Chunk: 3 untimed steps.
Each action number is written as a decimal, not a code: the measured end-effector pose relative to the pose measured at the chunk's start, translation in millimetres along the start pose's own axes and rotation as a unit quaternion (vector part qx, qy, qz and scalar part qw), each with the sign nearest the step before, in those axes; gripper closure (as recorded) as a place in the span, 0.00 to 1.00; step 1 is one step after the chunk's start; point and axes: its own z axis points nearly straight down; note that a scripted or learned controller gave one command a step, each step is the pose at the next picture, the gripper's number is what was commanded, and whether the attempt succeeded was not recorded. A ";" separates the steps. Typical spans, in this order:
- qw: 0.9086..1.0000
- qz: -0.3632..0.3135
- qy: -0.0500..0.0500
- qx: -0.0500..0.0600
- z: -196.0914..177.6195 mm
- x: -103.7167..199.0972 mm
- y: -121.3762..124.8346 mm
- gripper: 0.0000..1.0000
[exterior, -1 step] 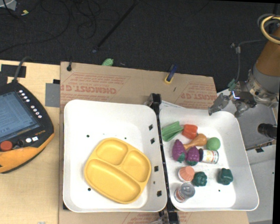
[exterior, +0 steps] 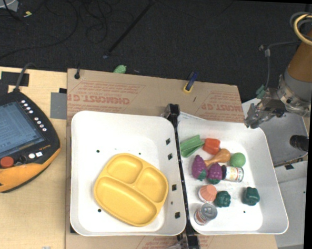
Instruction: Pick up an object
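Tool state unclear, beyond bin corner | green pod long axis diagonal

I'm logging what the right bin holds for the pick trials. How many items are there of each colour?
Green: 4 — leafy piece, round one, two dark ones
Purple: 2
Orange or red: 3
Metal cans: 2
Total: 11

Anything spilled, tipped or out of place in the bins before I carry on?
Nothing spilled. The small jar lies on its side among the toy foods in the right bin. The yellow divided plate sits askew in the left bin.
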 end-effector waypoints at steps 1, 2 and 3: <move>1.000 0.002 0.002 0.007 87.1 48.2 -68.0 1.00; 1.000 -0.002 0.001 -0.003 -0.4 112.4 -75.3 1.00; 1.000 0.001 0.000 0.004 66.9 110.9 -97.9 1.00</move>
